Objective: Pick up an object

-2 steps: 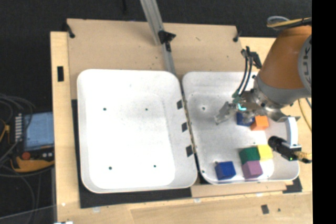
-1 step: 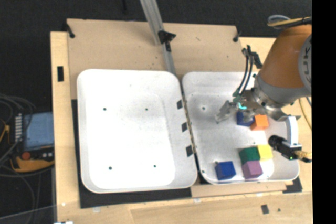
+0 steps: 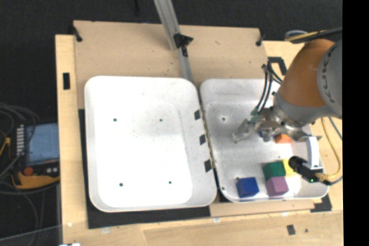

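Observation:
My gripper [image 3: 252,134] hangs over the middle of the right bin [image 3: 230,95], its fingers spread open above bare bin floor with nothing between them. The objects lie along the bin's front right. A blue cube [image 3: 247,187] sits at the front edge, and a purple cube [image 3: 278,185] lies to its right. A green cube [image 3: 273,170] is just behind the purple one, with a yellow piece [image 3: 287,166] beside it. A small orange object [image 3: 282,138] peeks out from under the wrist. All of them lie below and to the right of the gripper.
The left bin [image 3: 144,141] sits beside the right one, with black clips [image 3: 203,138] along the shared edge. A slanted metal rail [image 3: 164,3] rises behind the bins. Cables and a black fitting [image 3: 305,170] hang from the arm over the right bin's front right corner.

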Controlling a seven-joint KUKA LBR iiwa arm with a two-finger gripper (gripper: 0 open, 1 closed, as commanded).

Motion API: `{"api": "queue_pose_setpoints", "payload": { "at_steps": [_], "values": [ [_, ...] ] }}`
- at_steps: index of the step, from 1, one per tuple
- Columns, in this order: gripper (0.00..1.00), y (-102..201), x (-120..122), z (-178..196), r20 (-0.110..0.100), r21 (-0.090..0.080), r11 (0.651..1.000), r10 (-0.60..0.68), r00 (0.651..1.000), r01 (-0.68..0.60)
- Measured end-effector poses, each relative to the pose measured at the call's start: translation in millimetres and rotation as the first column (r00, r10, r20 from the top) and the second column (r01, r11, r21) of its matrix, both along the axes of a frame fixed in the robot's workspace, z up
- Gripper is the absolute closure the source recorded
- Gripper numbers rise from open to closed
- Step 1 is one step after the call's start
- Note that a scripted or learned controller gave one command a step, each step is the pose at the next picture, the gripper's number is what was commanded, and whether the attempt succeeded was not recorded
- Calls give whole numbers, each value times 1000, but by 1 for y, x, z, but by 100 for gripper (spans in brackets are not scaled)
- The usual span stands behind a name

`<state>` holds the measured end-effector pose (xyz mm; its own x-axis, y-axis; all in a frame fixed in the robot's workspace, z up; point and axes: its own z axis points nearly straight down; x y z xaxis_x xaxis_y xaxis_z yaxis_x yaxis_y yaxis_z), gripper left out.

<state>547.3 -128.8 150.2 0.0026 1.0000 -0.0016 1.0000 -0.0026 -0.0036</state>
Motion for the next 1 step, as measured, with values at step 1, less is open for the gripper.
{"api": "queue_pose_setpoints", "payload": {
  "at_steps": [1],
  "values": [
    [0,-1,0,-52,2,0,1000,0,1000,0]
  ]
}}
